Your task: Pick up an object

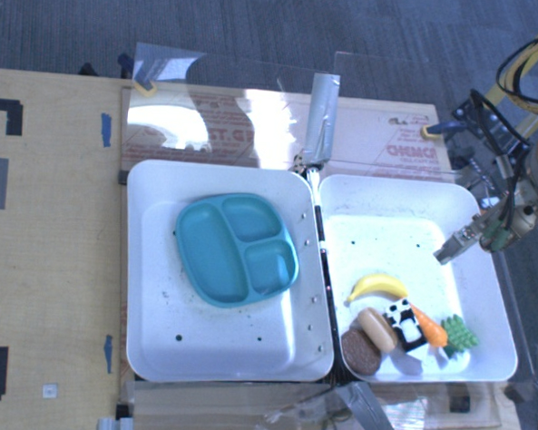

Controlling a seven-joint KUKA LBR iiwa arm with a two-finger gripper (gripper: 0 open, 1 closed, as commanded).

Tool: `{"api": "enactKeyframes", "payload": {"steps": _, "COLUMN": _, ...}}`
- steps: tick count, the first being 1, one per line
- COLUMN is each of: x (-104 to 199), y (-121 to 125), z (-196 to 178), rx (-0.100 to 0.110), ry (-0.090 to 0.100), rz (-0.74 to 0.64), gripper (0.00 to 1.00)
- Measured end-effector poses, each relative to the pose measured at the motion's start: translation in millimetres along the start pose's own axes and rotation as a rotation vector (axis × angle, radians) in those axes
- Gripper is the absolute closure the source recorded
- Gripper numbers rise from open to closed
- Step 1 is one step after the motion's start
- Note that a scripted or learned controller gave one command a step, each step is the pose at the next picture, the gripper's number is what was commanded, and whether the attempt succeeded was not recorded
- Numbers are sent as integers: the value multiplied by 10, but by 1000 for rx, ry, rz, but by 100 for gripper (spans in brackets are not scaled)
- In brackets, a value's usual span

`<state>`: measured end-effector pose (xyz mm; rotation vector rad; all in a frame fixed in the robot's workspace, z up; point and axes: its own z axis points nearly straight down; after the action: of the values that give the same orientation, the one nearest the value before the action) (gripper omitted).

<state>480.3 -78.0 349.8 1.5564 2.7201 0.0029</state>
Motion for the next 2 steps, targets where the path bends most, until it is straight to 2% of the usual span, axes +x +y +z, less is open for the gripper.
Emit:
{"api": "enactKeyframes", "payload": {"steps": 1, "x": 415, "y": 208, "z": 1184, "rx": 13, "ry": 11, "rz": 77, "gripper": 100}}
{"api": "enactKeyframes", "payload": {"steps": 2, "x": 338, "y": 626, "z": 1448, "rx": 6, "ry": 5, "rz": 165, "gripper": 100}}
